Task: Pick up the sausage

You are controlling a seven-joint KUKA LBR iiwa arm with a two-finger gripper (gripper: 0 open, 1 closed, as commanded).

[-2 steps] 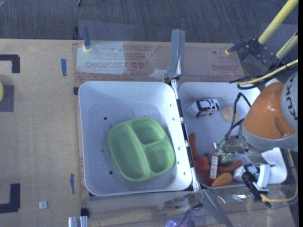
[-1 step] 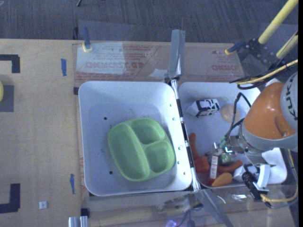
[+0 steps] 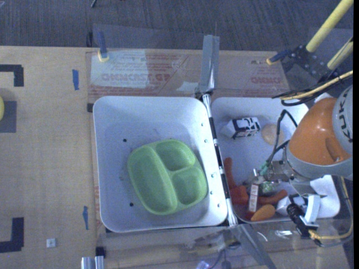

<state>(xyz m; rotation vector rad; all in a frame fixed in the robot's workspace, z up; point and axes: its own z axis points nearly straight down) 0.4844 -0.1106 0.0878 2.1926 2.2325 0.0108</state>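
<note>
Hovering low over the right bin (image 3: 331, 203) near its front edge — gripper (image 3: 269, 175) above the sausage (image 3: 275, 197), lined up to grab; jaw state impossible to tell.

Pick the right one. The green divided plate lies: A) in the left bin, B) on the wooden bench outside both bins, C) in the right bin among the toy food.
A: the green divided plate rests on the floor of the left bin, apart from the toy food clustered in the right bin.
</note>
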